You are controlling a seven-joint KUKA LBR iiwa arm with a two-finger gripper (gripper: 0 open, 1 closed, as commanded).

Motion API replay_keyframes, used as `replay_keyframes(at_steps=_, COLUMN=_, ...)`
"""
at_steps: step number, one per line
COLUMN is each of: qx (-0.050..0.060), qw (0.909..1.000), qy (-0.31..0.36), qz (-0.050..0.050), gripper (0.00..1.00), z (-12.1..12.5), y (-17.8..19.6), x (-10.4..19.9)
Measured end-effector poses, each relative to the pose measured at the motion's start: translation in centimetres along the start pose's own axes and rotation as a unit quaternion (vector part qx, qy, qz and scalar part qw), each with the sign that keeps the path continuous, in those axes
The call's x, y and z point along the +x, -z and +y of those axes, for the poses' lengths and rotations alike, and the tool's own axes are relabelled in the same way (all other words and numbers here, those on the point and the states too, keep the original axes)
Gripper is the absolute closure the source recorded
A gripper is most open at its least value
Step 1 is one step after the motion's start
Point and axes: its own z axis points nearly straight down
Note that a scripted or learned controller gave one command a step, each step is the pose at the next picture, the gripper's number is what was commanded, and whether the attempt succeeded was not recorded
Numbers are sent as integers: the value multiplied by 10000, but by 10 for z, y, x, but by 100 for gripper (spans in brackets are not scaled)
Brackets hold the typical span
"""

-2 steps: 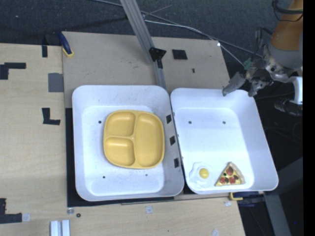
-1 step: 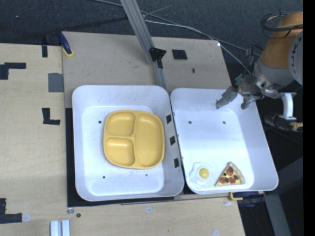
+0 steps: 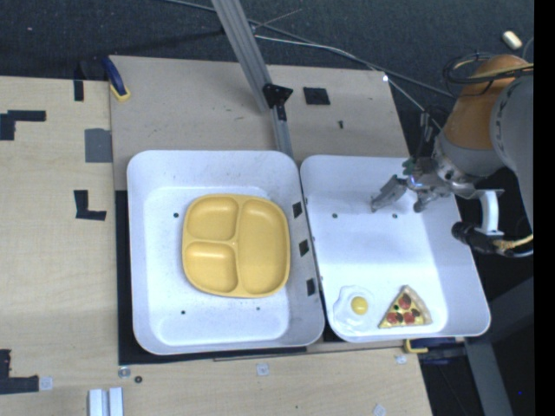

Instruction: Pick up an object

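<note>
- Nearest the camera, in the right bin [image 3: 451, 276]: a toy pizza slice [image 3: 405, 309] at the near edge, flat, point turned away from the camera.
- Just left of the pizza slice, apart from it: a toy fried egg [image 3: 355, 305], white with a yellow yolk, also flat on the floor of the right bin.
- Far beyond the pizza slice, over the far part of the same bin: the tool [image 3: 406, 193], fingers spread wide, nothing between them; one finger [image 3: 387, 194] stretched toward the middle of the bin, the other shorter in view, nearer the wrist.
- Behind the tool, up and right of the pizza slice: the grey arm [image 3: 512, 128] with its orange band [image 3: 475, 111], reaching in from the right.
- Left of the pizza slice, across the divide between bins: the left bin [image 3: 147, 250], carrying a yellow divided plate [image 3: 236, 245] with three compartments, lying flat at the middle.
- Beneath both bins: the desk [image 3: 52, 232], pale wood with dark tape marks.
</note>
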Motion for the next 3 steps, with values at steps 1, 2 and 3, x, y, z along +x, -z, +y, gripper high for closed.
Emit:
replay_keyframes(at_steps=1, qx=-43, qw=10000, qy=7, qz=-13, gripper=0, z=1, y=-45, x=0)
replay_keyframes(at_steps=2, qx=-70, qw=9999, qy=6, qz=-76, gripper=100, z=1, y=-31, x=-4)
replay_keyframes(at_steps=3, qx=-56, qw=10000, qy=5, qz=-2, gripper=100, z=2, y=32, x=-1)
